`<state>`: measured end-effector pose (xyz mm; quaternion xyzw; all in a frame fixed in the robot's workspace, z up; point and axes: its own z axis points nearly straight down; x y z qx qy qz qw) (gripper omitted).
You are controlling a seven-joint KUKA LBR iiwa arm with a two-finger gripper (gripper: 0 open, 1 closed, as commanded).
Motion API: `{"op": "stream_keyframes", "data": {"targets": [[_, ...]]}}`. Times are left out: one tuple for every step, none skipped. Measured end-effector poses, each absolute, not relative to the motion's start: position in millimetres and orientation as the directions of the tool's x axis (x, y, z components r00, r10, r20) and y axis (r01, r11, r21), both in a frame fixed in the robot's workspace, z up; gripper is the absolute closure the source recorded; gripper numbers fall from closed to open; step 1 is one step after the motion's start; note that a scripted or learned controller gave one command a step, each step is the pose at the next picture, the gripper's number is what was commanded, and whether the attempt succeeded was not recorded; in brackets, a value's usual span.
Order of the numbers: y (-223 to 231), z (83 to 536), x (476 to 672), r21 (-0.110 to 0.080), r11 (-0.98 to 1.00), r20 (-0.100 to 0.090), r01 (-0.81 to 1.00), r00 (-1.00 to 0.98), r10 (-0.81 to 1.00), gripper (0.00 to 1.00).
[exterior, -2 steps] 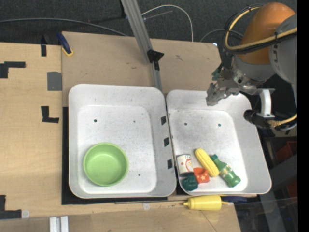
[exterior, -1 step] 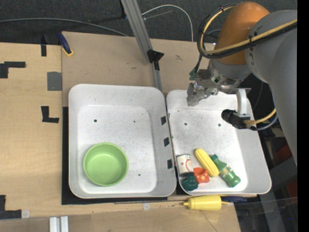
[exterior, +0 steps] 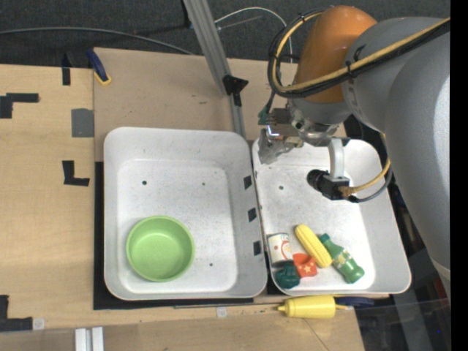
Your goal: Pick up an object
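Observation:
My gripper [exterior: 275,145] hangs over the far left corner of the right bin [exterior: 373,218], under the orange band of the arm. Nothing is visible in its grasp. At that bin's near left corner lies a cluster of toys: a small white can [exterior: 278,247], a yellow corn cob [exterior: 312,245], a green bottle [exterior: 344,262], a red piece [exterior: 306,266] and a dark green piece [exterior: 287,275]. The gripper is well above this cluster in the view, apart from it. A green bowl [exterior: 159,248] sits in the near left part of the left bin [exterior: 175,159].
A yellow bottle [exterior: 311,307] lies on the bench just outside the right bin's near edge. A slanted metal pole [exterior: 212,42] rises behind the bins. A black cable fitting [exterior: 327,183] hangs from the arm over the right bin.

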<state>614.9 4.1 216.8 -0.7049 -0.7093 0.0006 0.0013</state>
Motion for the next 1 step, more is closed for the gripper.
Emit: {"op": "stream_keyframes", "data": {"targets": [[62.0, 211.7, 621.9, -0.002, 0.008, 0.001, 1.000, -0.008, 1.000, 1.00]]}}
